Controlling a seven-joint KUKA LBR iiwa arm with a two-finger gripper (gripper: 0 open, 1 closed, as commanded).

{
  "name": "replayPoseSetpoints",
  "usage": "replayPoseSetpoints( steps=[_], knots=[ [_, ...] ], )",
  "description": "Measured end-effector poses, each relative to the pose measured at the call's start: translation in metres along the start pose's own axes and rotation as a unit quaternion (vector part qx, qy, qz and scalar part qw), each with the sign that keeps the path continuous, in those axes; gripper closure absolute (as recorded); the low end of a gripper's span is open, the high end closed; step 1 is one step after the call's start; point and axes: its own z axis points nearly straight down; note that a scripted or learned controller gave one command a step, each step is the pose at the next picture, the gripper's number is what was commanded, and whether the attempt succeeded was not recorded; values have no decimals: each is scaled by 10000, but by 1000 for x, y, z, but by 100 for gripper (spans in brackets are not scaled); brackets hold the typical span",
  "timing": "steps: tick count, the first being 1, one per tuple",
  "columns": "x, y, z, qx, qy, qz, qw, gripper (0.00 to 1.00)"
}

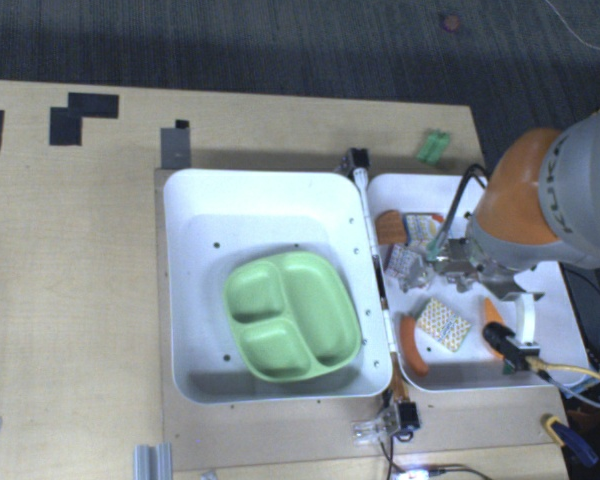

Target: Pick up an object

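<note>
Pale wooden bench [70,298] with black tape patches [80,118], dark grey carpet floor [280,28] beyond it.

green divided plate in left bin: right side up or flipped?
Right side up. The green plate shows its three hollow compartments facing the camera, lying in the left bin.

Pale wooden bench [70,298] bearing two white bins [195,268] side by side, small green object [433,147] behind.

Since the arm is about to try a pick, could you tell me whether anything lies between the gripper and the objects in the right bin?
Nothing visible does. The gripper hangs low over the right bin, with the crumpled foil packet beside it and the dotted yellow packet just in front. The arm's wrist hides what lies directly beneath it.
</note>
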Motion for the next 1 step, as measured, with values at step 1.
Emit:
replayPoseSetpoints(
  steps=[1],
  knots=[
    [-9,-12,21,36,-3,10,10000,0]
  ],
)
